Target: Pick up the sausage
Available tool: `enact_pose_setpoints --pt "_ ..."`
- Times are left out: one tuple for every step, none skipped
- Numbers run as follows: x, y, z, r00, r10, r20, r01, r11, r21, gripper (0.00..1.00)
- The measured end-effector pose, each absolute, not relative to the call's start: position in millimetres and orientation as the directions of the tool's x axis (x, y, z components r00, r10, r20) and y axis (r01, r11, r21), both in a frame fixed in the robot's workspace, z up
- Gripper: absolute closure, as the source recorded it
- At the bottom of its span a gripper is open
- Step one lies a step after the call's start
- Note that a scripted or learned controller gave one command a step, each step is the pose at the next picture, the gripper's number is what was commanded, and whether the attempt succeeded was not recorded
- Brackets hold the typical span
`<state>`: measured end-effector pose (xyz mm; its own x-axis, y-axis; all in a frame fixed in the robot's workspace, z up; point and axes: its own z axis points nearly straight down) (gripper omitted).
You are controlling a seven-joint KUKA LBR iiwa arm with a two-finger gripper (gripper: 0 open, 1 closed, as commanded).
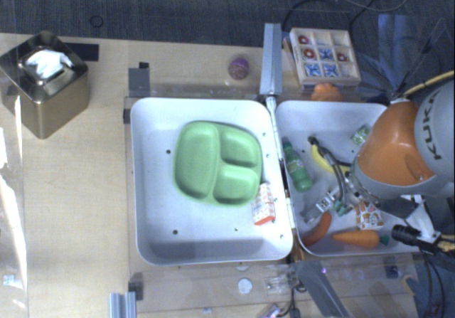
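Not much done yet tbh. The sausage (pixel 317 228) is seen lying in the right bin (pixel 323 112), front-left corner, beside a carrot (pixel 355 238). The gripper (pixel 334 203) is lowered just above it; nothing is gripped, and open vs closed can't be told.

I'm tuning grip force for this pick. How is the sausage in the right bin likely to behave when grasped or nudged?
The sausage looks like a smooth, rounded toy, so it may slip between the fingers of the gripper just above it. Its tube shape would probably roll if nudged sideways. It lies near the right bin's front wall beside the carrot, which could crowd a grasp.
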<state>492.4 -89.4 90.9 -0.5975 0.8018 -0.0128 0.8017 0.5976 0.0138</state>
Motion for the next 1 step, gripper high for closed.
enact_pose_setpoints --pt "497.3 -89.3 104.1 -0.599 0.800 -0.024 0.800 0.599 0.024 1.00"
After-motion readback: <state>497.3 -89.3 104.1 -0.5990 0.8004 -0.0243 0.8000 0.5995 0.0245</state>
